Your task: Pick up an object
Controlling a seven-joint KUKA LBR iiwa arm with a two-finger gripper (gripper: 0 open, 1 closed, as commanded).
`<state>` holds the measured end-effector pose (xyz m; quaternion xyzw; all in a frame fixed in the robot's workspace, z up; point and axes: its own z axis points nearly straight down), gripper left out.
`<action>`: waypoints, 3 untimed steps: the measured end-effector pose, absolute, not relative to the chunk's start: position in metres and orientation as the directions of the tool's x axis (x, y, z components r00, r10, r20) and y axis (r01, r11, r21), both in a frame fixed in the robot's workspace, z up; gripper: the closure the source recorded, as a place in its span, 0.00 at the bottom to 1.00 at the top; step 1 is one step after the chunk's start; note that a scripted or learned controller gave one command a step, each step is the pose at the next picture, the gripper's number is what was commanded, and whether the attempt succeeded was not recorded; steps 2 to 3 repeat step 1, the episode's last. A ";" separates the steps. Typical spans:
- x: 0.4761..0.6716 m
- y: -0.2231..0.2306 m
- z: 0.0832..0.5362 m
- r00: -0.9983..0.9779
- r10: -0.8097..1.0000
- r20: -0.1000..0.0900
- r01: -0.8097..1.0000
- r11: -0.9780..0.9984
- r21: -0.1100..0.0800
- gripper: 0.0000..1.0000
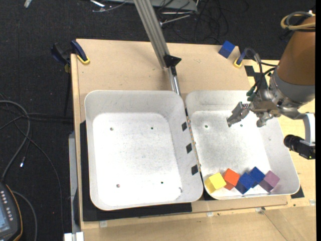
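A KUKA arm's two-finger gripper (248,118) hangs above the upper part of the right-hand white bin (200,104), its fingers spread wide apart with nothing between them. Four blocks sit bunched along that bin's near edge, well apart from the gripper: a yellow block (216,182), an orange block (231,177), a blue block (250,179) and a purple block (270,180). The left-hand white bin (100,102) lies just beside it. Another small blue block (227,48) rests on the bench (125,64) beyond the bins.
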<state>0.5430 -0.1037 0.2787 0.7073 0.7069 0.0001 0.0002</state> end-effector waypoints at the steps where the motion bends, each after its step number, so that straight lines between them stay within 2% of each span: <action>1: 0.554 -0.105 0.131 0.002 1.000 0.001 1.000 -0.002 -0.007 0.00; 3: 0.554 -0.105 0.131 0.002 1.000 0.001 1.000 -0.002 -0.007 0.00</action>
